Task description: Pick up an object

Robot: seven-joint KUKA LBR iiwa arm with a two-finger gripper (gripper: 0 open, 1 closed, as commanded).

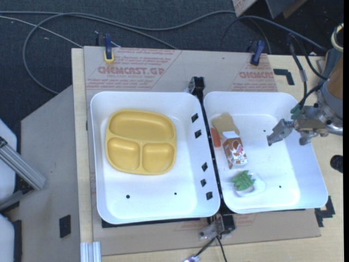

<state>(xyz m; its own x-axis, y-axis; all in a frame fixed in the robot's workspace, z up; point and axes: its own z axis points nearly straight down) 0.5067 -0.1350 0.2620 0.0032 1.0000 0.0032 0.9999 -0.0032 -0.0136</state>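
desk (pixel 136 75) carries two shallow white bins side by side, joined along a black centre seam with clips.

left bin (pixel 103 190): holds one yellow divided tray (pixel 141 141), three compartments, lying flat in the upper-left part of the bin. the remaining floor of this bin shows only small dark dots.

right bin (pixel 305 184): holds three items, all grouped near the left wall, close to the centre seam.
- tan flat piece (pixel 224 124), uppermost of the group, with an orange-red strip (pixel 216 138) just beside its lower left edge.
- small red and white carton (pixel 235 151), lying on its side, touching the lower end of the tan piece.
- green leafy item (pixel 243 180), below the carton and apart from it, resting on a clear or pale base near the bin's lower left corner.

arm: enters from the right edge, grey wrist with cables. the hand (pixel 277 135) sits over the upper right area of the right bin, pointing left, well apart from the three items. one grey finger tip is visible; the spread of the fingers cannot be told from this angle. nothing is seen between them.

surroundings: blue clamps (pixel 108 45) fix the board at the top edge; black cables (pixel 49 21) run across the dark floor (pixel 163 4) behind the desk.
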